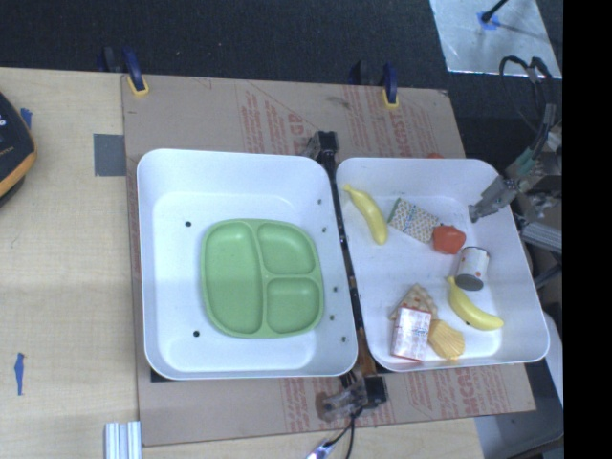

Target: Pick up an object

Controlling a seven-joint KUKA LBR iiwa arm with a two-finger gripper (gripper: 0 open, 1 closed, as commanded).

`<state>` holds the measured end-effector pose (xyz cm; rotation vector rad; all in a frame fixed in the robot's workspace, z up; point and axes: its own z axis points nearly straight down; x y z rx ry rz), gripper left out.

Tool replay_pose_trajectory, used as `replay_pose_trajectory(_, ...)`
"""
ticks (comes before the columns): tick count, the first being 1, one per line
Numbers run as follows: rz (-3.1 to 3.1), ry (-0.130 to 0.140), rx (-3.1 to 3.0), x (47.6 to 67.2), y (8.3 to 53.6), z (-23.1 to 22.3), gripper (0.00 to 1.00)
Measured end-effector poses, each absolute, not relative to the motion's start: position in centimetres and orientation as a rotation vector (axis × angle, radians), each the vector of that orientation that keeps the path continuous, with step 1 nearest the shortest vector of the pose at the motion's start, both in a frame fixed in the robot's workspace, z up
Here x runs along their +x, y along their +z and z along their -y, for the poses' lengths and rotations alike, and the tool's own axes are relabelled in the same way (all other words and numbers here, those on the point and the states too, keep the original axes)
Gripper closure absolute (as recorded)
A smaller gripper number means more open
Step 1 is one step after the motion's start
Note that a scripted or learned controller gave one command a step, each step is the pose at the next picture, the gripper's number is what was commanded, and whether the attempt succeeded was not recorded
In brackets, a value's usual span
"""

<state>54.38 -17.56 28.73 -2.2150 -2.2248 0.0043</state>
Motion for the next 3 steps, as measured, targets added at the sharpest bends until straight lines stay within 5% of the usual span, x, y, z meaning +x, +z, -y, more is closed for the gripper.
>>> replay_pose_trajectory(1,2.224,0.006,-2.213,52.2,16.4,15.5,0.0)
replay_pose_trajectory(2,2.225,0.005,-2.213,49.5,9.1,11.1,0.0)
replay_pose_trajectory(3,2.228,0.007,-2.21,49.5,10.1,11.2,1.0)
